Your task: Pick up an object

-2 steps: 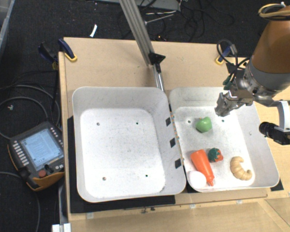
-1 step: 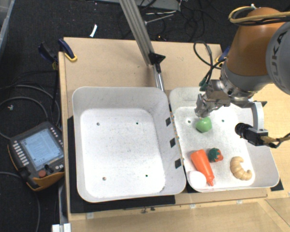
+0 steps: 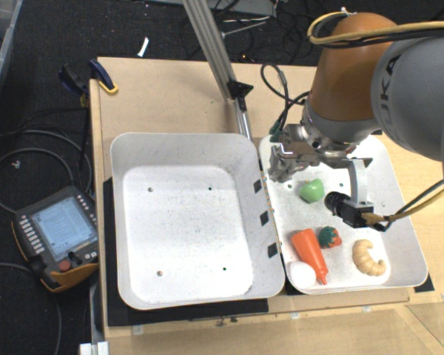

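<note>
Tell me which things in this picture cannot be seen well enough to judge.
- Gripper: finger state unclear in the camera view; the wrist covers it from above.
- Right bin: its far part is hidden under the arm.
- Small item by the carrot: too small to identify.
- White object: blends with the bin, shape unclear.

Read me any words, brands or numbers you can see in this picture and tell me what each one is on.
"UKA", white letters on the grey arm, cut off by the orange band; likely the end of a brand name.
The pendant left of the bench has a lit screen and keys: too small and blurred to read.
No readable text on the bins or the items in them.
</note>
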Controlling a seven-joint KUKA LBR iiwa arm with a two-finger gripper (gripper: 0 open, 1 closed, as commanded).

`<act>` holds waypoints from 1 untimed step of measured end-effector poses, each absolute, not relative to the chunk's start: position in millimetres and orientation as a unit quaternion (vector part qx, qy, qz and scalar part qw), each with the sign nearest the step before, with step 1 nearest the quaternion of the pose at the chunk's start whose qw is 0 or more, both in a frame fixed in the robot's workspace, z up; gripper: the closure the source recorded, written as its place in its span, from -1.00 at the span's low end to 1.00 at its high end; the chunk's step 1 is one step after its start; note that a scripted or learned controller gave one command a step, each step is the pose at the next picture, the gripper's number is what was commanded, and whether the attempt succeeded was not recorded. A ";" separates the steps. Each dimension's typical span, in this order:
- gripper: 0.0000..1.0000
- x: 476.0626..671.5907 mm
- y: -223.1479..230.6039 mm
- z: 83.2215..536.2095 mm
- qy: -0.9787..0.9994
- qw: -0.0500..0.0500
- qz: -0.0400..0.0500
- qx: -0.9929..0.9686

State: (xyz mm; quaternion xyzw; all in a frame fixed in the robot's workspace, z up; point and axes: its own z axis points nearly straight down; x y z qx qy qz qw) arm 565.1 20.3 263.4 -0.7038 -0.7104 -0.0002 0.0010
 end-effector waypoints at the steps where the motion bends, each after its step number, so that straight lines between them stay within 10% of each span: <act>1: 1.00 575.4 67.4 262.0 -0.710 0.000 -0.001 -0.704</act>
